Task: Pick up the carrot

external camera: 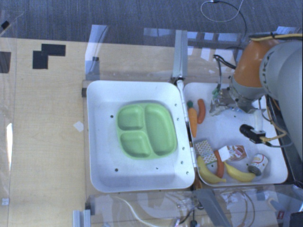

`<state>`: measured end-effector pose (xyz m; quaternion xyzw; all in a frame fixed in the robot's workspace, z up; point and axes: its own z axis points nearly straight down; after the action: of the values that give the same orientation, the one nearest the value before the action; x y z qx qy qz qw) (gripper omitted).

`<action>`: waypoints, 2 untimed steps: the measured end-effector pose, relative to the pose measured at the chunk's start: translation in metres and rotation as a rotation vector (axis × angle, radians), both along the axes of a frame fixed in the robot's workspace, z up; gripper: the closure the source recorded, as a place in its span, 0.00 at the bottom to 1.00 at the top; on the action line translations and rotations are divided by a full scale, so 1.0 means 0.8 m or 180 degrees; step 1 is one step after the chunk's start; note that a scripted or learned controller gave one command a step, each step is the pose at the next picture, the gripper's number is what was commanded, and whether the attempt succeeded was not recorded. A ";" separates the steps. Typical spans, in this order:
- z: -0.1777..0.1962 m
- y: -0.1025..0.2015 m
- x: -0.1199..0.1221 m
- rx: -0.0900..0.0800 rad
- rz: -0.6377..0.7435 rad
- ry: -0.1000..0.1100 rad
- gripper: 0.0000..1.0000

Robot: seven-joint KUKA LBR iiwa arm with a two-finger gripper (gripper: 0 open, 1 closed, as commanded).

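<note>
The carrot [192, 120] lay in the right bin [279, 174], tight against its left wall, green top pointing away, with a red sausage [201, 110] just beside it on the right. The gripper [218, 103] hovered near the bin's far side, right of the sausage and apart from the carrot; whether it was open or shut could not be told, and nothing showed in its grip. Two bananas [222, 171] and small packets [204, 148] sat at the near end, and the left bin [97, 174] held a green divided plate [146, 130].
</note>
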<state>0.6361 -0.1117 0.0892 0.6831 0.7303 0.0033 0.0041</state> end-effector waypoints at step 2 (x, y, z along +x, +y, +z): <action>0.150 -0.077 -0.069 0.0002 -0.0630 0.0009 1.00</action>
<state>0.5807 -0.1732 0.2093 0.7519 0.6592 0.0021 0.0033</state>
